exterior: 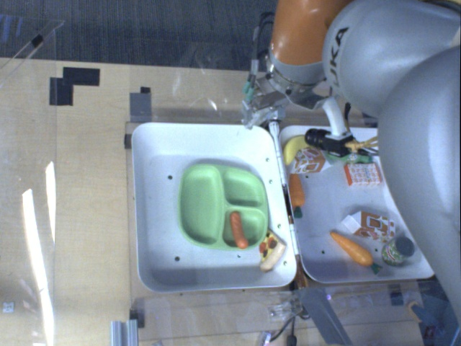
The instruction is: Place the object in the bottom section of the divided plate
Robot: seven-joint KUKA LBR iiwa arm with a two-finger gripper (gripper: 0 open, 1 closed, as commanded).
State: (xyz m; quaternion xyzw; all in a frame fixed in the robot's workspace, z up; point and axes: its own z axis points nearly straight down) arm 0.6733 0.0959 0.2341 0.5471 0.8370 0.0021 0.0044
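A green divided plate point(216, 204) lies in the middle of the left bin point(155, 265). A red-orange sausage point(237, 229) rests in the plate's near right section, lying lengthwise. My gripper point(259, 110) hangs over the back right corner of the left bin, beyond the plate and apart from it. I see nothing in the gripper. A toy pizza slice point(271, 251) lies on the bin floor just off the plate's near right corner.
The right bin point(320, 269) holds a banana point(293, 150), a small printed carton point(310, 162), an orange stick point(296, 192), a red and white packet point(362, 172), a carrot point(351, 248), another carton point(374, 225) and a can point(397, 251). The arm covers its back right part.
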